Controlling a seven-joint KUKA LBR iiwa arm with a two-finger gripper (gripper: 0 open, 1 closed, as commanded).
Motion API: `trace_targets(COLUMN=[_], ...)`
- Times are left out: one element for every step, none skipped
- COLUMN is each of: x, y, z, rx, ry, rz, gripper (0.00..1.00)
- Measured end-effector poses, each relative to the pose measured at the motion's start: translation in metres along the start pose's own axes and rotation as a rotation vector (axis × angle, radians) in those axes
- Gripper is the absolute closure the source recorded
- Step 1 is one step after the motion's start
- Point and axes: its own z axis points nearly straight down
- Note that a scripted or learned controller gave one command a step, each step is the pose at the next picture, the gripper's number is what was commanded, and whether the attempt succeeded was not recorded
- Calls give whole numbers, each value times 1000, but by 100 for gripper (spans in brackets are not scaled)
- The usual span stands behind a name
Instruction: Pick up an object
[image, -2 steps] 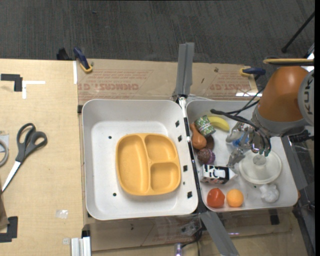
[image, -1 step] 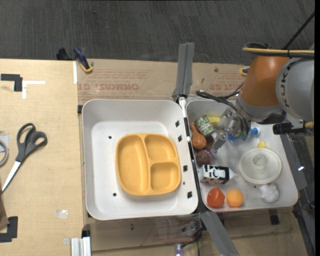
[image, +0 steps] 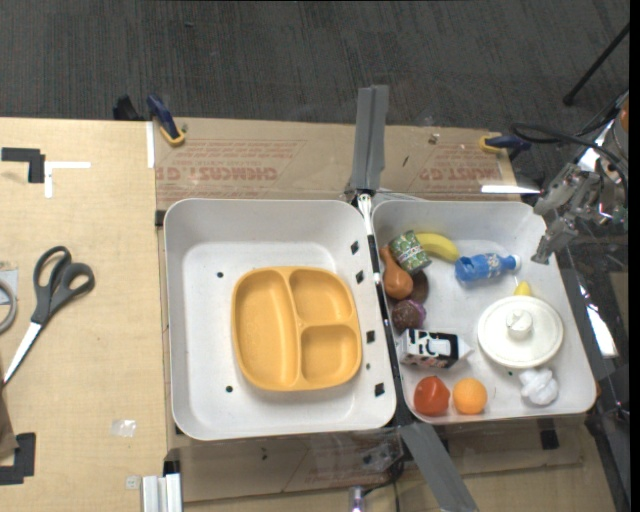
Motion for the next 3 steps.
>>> trace_targets(x=[-8, 16, 15], y=[53, 109, 110], z=[73, 150, 139], rx=[0, -1, -1], ry=[2, 1, -6], rz=[178, 248, 244], gripper=[0, 0, 100])
